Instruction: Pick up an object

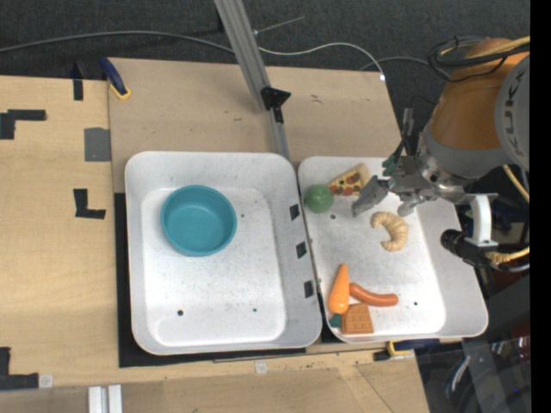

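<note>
Over the right-hand bin (456,312), the grey arm with its orange band reaches in from the right, and its pincer (385,198) hangs above the upper part of that bin. Its two dark fingers stand apart, with nothing between them: one finger (368,198) points down and left toward the bin's floor, the other sits just above the croissant (393,231).

That pale croissant lies just below the pincer, near the middle of the right bin. A pizza slice (349,181) rests to the left of the fingers near the bin's top edge, and a green ball (319,199) sits beside it against the left wall. Toward the bin's lower left corner, an orange carrot (339,289) lies tilted, a red sausage (374,297) lies just beside it and seems to touch it, and a brown waffle-like square (357,319) sits right below both.

Across the divide, the left bin (155,317) holds a teal bowl (199,220) upright in its upper left part. Both bins sit side by side on the tan bench (52,274), and a slanted grey pole (245,46) crosses the top of the view.
</note>
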You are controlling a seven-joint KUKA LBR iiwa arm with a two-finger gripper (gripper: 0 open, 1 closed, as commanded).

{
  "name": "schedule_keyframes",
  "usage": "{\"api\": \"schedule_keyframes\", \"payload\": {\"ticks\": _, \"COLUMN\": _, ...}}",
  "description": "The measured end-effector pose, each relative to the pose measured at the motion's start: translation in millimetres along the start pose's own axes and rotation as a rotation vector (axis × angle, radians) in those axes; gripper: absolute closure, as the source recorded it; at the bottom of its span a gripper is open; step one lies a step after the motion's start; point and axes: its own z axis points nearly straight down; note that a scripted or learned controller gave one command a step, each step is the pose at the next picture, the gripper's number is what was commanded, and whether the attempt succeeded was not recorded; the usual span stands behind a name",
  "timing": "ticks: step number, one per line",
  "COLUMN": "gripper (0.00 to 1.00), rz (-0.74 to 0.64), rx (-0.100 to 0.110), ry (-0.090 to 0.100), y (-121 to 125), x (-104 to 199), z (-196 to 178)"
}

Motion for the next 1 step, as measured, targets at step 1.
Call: {"api": "schedule_keyframes", "payload": {"ticks": 1, "gripper": 0.00, "rz": 0.000, "rx": 0.000, "ry": 0.000, "y": 0.0, "x": -0.2, "z": -0.1}}
